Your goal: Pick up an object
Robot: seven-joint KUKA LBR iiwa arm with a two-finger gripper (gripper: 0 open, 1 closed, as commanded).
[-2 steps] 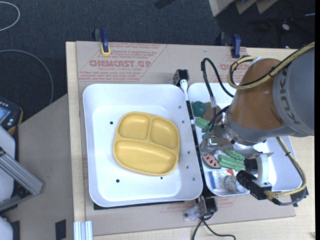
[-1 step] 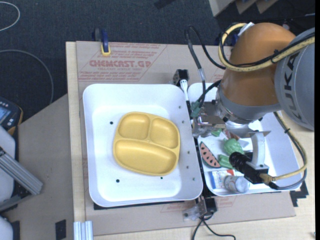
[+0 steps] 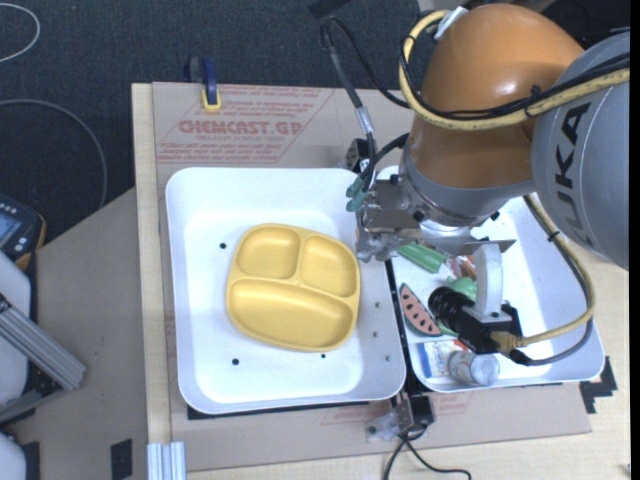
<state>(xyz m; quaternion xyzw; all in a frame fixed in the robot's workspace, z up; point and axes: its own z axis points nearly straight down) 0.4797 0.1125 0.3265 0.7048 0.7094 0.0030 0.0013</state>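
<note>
yellow plastic is the big thing to see from the camera above: a yellow plate (image 3: 293,286) with three parts lies flat in the left bin (image 3: 190,268), near the middle. it touches nothing else. it looks stiff, light and a bit slippery. it is wide and low, so i think the best place to take it is the thin rim, or one of the little walls between its parts.

the right bin (image 3: 565,298) is full of small things, close together. a toy melon slice (image 3: 418,310) lies near the wall between the bins. a green stick (image 3: 422,258) pokes out from under the arm. a small bottle (image 3: 472,369) lies at the near edge. these look light and hard, and easy to pinch across the thin side.

the big grey and orange arm (image 3: 480,98) hangs over the right bin. the pincer (image 3: 385,230) sits low by the wall between the bins. i cannot tell how it is set, and i see nothing held in it.

both bins rest on a brown worktop (image 3: 250,118).
</note>
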